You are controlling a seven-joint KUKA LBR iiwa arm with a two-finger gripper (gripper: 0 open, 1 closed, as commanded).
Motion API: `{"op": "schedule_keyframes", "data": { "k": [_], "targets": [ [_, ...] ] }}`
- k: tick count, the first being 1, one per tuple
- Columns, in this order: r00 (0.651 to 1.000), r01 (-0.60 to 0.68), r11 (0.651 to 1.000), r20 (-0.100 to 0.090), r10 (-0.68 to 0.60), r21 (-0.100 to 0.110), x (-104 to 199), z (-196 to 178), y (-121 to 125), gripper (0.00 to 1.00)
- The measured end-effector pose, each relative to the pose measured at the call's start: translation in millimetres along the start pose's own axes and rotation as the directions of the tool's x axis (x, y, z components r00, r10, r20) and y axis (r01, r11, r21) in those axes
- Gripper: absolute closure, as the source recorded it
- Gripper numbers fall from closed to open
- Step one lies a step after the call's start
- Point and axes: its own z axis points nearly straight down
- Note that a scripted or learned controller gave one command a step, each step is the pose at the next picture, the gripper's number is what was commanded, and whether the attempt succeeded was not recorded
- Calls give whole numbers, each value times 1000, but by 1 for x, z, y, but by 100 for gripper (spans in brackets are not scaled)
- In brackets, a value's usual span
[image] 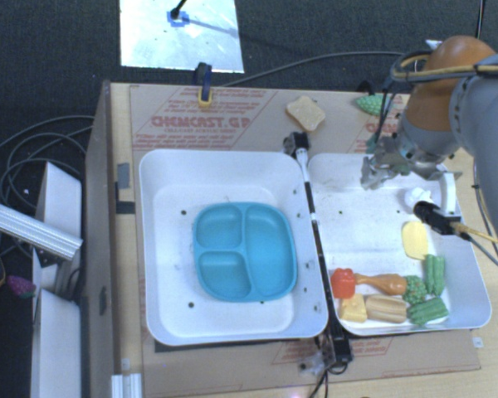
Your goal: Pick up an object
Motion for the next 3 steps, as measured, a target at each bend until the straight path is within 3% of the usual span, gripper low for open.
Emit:
{"op": "schedule_keyframes", "data": {
  "k": [1, 2, 3],
  "targets": [
    [1000, -1, 1000, 2, 1, 3, -2, 1, -1, 0],
    [1000, -1, 1000, 1, 1, 5, 17, 40, -10, 0],
    [1000, -4, 1000, 1, 4, 6, 26, 60, -41, 0]
  ]
}}
